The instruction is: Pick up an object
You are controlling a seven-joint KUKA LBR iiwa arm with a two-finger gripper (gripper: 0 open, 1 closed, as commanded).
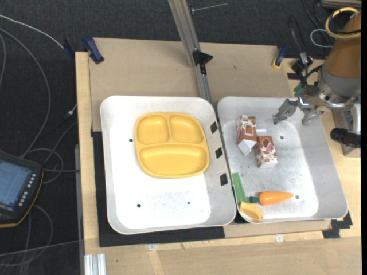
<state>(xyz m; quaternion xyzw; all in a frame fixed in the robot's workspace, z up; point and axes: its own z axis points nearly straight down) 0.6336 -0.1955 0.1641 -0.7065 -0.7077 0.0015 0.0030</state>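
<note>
White plastic forms the right bin (321,171), which holds every loose candidate: two small brown-and-white cartons, one (246,134) touching the other (266,152) near the bin's middle, a toy carrot (274,197) along its near edge, and a yellow piece (251,212) with a green stick (237,187) in its near left corner. The gripper (297,112) hangs over the bin's far right part, fingers spread wide with nothing between them, well apart from the cartons. I judge the step to be the approach. The carrot lies alone, so it looks the cleaner target; the touching cartons risk a double nudge. Line the fingers across the carrot's narrow width before closing. The yellow divided plate (171,144) sits left of that bin in its neighbour.
</note>
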